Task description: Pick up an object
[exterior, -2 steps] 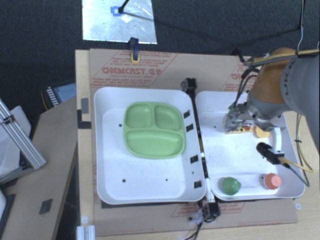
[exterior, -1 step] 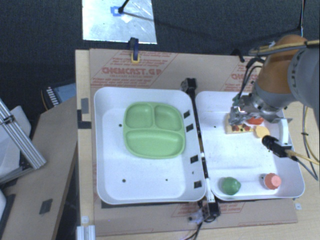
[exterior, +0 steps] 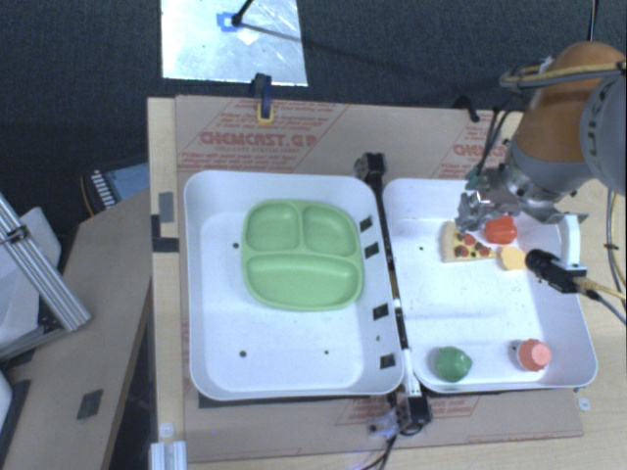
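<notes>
While the arm reaches into the right bin (exterior: 563,360):
Gripper (exterior: 471,213): over the pizza slice (exterior: 464,247); finger state cannot be told.
Red object (exterior: 501,230): beside gripper.
Left bin (exterior: 211,360): holds green tray (exterior: 299,255).

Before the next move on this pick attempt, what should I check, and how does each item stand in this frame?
1. Gripper over the right bin: ok.
2. Target below it: pizza slice sits just under the tips: ok.
3. Anything held between the tips: cannot tell.
4. Crowding: red piece and yellow piece lie close by: not ok.
5. Green ball and orange piece lie well away: ok.
</notes>
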Controlling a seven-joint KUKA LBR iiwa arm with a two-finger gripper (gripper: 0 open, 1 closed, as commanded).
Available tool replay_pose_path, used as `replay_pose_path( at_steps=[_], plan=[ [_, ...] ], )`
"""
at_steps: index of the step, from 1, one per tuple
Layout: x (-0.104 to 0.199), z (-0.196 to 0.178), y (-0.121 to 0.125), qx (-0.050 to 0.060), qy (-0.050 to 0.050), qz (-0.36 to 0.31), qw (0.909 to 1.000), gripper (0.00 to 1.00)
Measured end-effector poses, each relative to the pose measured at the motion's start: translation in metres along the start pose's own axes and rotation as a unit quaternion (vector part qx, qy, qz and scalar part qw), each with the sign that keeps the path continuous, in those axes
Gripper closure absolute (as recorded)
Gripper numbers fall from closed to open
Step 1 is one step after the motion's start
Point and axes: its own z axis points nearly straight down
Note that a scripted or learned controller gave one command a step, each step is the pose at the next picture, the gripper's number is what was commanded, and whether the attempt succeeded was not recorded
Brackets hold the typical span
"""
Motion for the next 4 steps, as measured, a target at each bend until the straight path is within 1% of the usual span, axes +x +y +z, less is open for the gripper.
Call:
replay_pose_path(
  at_steps=[1, 2, 4],
  plan=[
    [0.000, -0.029, 0.001, 0.001, 0.000, 0.000, 1.0000, 1.00],
    [0.057, -0.037, -0.011, 0.002, 0.002, -0.003, 1.0000, 1.00],
    [0.153, -0.017, -0.052, 0.004, 0.001, -0.002, 1.0000, 1.00]
  ],
)
